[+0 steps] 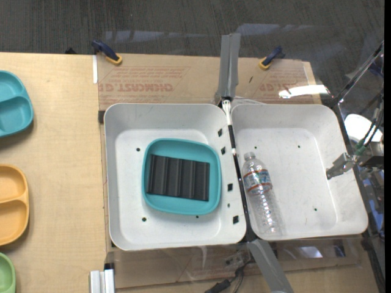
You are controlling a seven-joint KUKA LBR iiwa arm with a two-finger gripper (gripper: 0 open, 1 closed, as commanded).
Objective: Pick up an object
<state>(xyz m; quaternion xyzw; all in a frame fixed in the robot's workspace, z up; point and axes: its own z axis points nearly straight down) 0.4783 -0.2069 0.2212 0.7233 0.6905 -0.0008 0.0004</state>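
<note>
A clear plastic water bottle [259, 194] with a white cap and a red-and-blue label lies on its side in the right bin [305, 133], along that bin's left wall, cap toward the back. In the left bin [122, 163] sits a teal tray [181, 176] holding a black ridged insert [179, 177].
A thin grey metal piece [339, 166] pokes over the right bin's right rim, with wires and a white object [358, 127] behind it. Cardboard [159, 81] with clamps lies behind the bins. Teal [13, 112], orange [12, 203] and green plates rest on the wooden table at far left.
</note>
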